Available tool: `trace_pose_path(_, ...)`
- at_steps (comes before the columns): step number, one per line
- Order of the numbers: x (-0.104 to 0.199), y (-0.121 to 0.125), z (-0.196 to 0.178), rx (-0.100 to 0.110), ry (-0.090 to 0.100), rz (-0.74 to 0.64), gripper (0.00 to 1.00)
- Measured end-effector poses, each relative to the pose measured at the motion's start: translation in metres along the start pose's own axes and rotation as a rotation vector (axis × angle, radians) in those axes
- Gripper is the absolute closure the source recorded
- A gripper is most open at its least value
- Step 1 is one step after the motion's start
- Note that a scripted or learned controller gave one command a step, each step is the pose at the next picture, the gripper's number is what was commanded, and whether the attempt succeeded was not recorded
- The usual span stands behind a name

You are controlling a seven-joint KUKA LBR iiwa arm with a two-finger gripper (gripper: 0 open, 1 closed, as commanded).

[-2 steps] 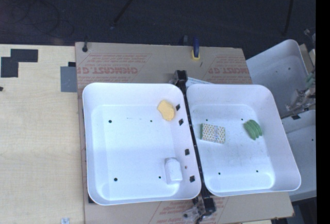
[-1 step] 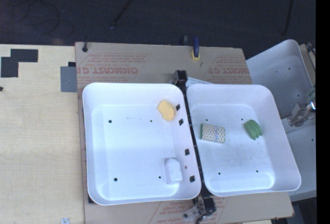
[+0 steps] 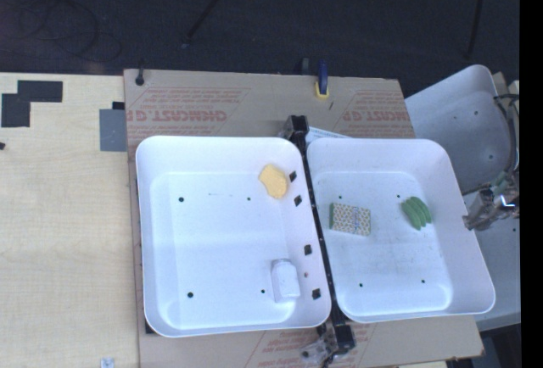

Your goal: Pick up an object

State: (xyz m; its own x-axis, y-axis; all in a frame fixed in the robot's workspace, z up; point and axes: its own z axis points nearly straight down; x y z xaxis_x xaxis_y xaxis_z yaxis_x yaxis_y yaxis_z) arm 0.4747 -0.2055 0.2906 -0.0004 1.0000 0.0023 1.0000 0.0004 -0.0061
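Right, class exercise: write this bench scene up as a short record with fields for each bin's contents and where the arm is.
left bin: yellow piece near the far right corner; white block near the near right side
right bin: patterned pad left of centre; green object to its right
divider: black clips along the seam between the bins
arm: gripper outside the right bin's right rim, over no object
objects held: none seen
task state: pick not yet done
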Motion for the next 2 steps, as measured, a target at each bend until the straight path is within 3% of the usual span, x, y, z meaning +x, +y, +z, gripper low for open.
trace_pose_path(1, 0.048, 0.001, 0.021, -0.001, 0.001, -0.004, 1.0)
trace_pose_path(2, 0.149, 0.034, -0.043, -0.01, 0.001, -0.012, 1.0)
